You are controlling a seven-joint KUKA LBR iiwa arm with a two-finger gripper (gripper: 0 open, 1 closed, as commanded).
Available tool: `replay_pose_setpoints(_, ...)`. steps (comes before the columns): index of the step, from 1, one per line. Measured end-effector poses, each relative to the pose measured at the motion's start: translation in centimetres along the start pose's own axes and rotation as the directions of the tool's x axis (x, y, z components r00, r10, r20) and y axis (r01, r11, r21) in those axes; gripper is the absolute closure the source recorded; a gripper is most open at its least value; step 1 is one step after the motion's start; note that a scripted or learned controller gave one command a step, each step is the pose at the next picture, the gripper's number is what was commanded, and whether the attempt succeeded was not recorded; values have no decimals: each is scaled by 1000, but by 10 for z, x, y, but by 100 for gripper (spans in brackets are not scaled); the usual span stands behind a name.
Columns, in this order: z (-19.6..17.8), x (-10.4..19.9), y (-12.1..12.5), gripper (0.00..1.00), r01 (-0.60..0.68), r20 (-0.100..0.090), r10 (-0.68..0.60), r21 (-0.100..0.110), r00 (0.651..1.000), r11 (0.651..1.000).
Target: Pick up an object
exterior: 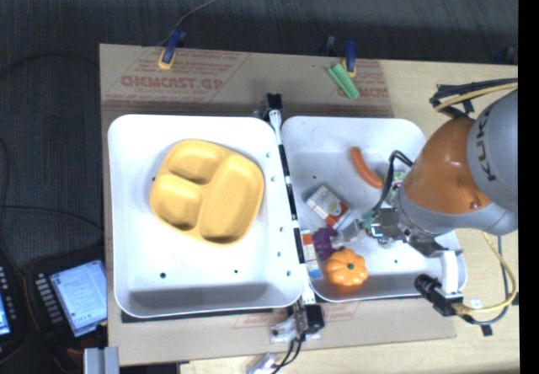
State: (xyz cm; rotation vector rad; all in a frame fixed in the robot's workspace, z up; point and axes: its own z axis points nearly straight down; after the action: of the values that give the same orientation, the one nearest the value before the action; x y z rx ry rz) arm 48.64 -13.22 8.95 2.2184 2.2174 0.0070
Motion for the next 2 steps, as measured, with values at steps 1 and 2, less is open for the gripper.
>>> replay_pose_setpoints(1, -10, -2, 1, 100, -2, 5, 2, -6, 1000, 1000)
replay_pose_setpoints(2, -10, -2, 1, 0, -2, 5, 2, -5, 1000, 1000)
